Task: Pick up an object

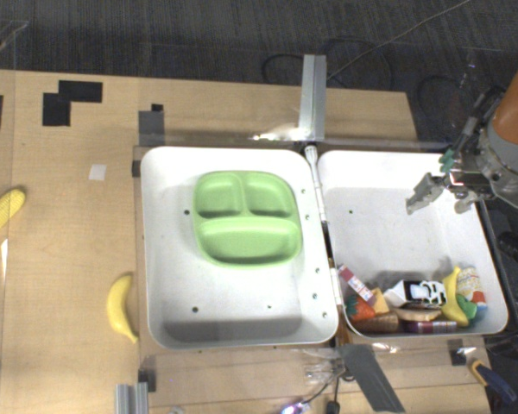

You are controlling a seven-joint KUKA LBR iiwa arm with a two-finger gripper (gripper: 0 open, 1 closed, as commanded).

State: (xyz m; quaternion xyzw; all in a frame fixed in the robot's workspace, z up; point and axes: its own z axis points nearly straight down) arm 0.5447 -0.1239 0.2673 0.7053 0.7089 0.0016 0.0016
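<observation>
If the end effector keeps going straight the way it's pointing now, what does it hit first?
The end effector points down and leftward over the right bin. It would probably meet that bin's bare white floor first, well short of the toy pile along the near edge, though depth is hard to judge.

Pretty clearly a robotics lab, not anyone's kitchen. You've got a plywood bench (pixel 60 257) with two white bins (pixel 155 317) bolted side by side against an aluminium post (pixel 313 97) at 12 o'clock, and black tape marks (pixel 69 100) stuck on the wood at 10 o'clock. Dark office-type carpet (pixel 198 15) runs along the top with loose cables (pixel 388 46) trailing over it. The stuff around is all plastic play food: a toy corn cob (pixel 2 214) at 9 o'clock, a banana (pixel 121 306) at 7 o'clock, and a pile of toys (pixel 414 300) at 5 o'clock.
</observation>
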